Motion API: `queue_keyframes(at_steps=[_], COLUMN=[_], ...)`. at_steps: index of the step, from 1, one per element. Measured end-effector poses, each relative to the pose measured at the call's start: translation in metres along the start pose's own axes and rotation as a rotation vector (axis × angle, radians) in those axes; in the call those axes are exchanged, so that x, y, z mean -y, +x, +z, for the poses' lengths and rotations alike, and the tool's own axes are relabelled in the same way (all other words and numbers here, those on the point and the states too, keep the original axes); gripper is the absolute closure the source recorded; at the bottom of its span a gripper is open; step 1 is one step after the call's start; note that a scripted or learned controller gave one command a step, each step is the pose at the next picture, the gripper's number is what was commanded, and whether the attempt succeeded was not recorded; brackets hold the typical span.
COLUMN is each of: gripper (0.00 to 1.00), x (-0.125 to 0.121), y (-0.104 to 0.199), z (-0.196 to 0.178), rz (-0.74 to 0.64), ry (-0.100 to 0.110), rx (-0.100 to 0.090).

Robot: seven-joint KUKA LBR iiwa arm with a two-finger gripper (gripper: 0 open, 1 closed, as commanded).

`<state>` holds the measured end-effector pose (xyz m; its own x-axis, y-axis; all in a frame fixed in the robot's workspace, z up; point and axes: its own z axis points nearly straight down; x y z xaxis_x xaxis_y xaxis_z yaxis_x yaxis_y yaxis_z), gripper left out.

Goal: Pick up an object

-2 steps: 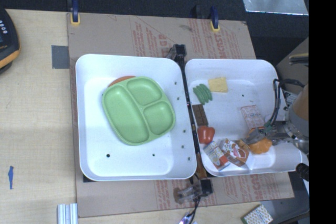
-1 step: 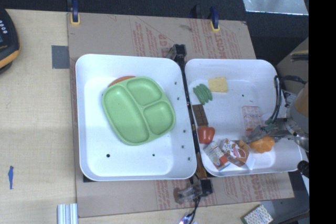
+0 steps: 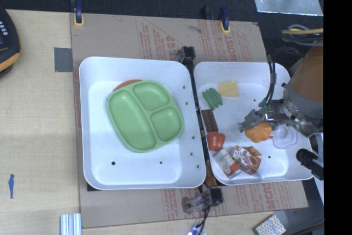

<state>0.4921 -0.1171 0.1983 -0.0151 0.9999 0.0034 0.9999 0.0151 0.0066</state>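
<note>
My gripper [image 3: 254, 120] reaches in from the right and hangs low over the right bin [image 3: 242, 67]. It sits directly over the upper edge of an orange rounded object [image 3: 260, 132] and seems to touch it. Whether the object is gripped is hidden by the wrist. In the same bin lie a yellow block [image 3: 228, 88], a green ridged item [image 3: 212, 98], a brown strip [image 3: 208, 118], a red piece [image 3: 215, 141] and printed snack packets [image 3: 240, 160]. A pale translucent object [image 3: 284, 138] lies just right of the orange one.
The left bin [image 3: 89, 135] holds a green divided plate [image 3: 145, 115] with a red-orange thing [image 3: 127, 83] peeking from under its far edge. The grey arm with its orange band [image 3: 309, 78] covers the right bin's right side. Clamps [image 3: 187, 54] join the bins.
</note>
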Motion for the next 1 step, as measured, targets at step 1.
queue_keyframes(at_steps=[1], gripper=[1.0], x=[-0.0511], y=[0.0594], z=[-0.0155], rz=[0.003], ry=[0.005], rx=[0.001])
